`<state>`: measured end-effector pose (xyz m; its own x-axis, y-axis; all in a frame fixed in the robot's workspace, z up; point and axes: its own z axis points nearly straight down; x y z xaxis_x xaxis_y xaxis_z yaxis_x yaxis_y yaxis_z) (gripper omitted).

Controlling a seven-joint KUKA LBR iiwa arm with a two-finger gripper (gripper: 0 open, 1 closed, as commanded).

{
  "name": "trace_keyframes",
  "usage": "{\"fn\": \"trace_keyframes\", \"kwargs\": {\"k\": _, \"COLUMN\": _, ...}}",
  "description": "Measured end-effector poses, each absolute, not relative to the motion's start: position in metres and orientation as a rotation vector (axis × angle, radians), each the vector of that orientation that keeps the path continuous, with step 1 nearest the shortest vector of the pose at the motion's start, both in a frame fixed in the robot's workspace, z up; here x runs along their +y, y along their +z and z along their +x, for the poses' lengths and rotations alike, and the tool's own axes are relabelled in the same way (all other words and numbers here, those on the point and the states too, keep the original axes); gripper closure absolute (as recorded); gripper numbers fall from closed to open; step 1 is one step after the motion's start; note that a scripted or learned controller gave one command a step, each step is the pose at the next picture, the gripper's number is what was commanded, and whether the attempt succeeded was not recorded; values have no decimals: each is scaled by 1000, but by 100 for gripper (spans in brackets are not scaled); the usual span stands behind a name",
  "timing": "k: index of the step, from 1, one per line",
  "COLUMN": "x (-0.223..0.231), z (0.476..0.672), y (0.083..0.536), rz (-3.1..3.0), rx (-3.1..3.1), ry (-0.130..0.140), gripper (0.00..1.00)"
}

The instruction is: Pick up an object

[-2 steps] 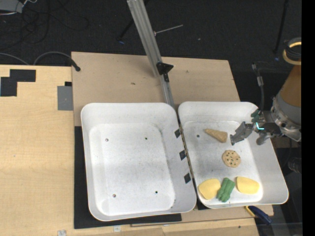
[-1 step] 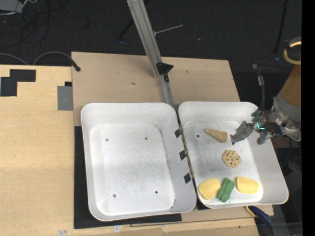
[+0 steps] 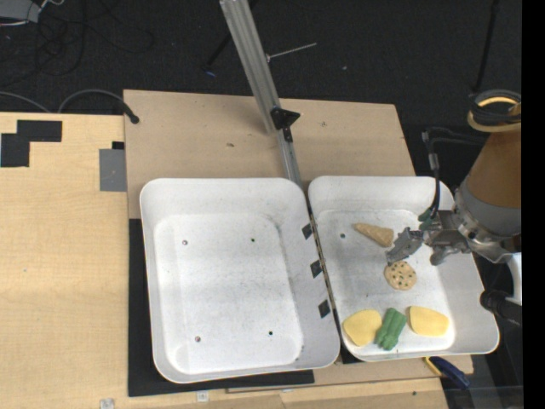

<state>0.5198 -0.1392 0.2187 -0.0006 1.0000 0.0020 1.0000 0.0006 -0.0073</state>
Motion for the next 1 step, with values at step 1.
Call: {"fn": "trace_keyframes", "kwargs": {"k": 1, "x": -135, "z": 515, "y": 174, "rz": -2217, "rx": -2215, "ry": 6, "gripper": 0}}
